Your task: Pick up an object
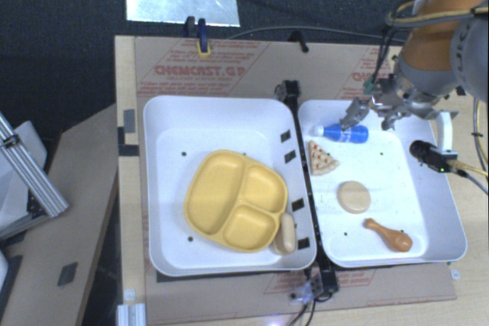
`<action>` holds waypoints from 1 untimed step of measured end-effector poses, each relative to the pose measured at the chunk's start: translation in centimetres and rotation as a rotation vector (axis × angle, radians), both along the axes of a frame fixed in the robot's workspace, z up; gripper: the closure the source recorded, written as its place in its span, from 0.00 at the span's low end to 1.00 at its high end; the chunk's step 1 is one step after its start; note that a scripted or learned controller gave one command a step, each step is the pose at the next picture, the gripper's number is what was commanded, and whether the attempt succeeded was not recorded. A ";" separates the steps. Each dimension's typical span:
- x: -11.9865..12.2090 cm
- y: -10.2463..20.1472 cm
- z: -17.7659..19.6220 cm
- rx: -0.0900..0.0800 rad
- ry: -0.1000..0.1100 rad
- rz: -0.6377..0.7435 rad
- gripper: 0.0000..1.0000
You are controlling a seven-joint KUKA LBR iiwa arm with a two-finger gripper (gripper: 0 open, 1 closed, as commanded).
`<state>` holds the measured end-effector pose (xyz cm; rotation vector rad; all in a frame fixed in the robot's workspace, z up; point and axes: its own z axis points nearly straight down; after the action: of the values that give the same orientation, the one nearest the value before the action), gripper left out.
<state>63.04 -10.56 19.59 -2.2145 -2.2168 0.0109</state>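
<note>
Hovering my hand (373, 112), fingers spread wide and holding nothing, just above the blue bottle (345, 133), I judge it the easiest pick. Pizza slice (322, 159) and round cookie (354, 197) lie flat nearer the camera from the bottle, harder to pinch.

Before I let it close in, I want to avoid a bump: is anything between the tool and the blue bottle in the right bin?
Nothing visible stands between them. The tool hangs at the back of the right bin, just above the blue bottle. The pizza slice lies in front of the bottle, off the path.
</note>
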 end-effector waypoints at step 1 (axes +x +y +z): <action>0.3 0.0 0.7 -0.001 -0.012 0.002 0.00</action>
<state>63.33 -10.55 20.29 -2.2188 -2.2256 -0.0009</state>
